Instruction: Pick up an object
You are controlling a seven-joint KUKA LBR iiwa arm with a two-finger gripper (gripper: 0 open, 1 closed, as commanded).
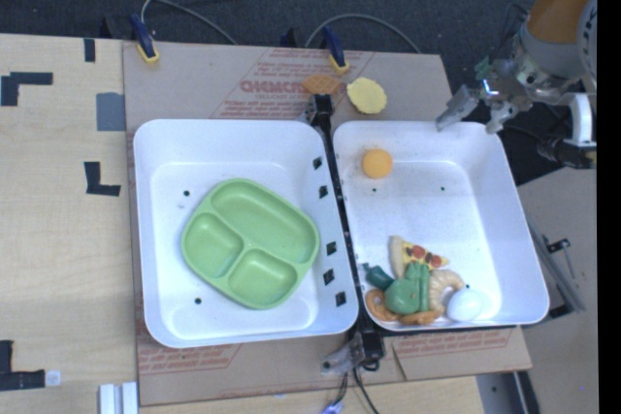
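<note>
Hovering above right bin [505,208] far corner, jaws spread, gripper [473,111] holding nothing; orange ball [376,163] well apart.

Two white bins [155,208], one green tray [250,242] (three compartments), one orange ball [376,163].

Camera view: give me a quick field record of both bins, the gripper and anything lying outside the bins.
left bin: green divided tray
right bin: orange ball near the far left corner; pile at the near edge with pizza slice toy, green toy, white egg
outside bins: yellow round piece on the cardboard behind the right bin
gripper: open, above the right bin's far right corner, holding nothing
</note>
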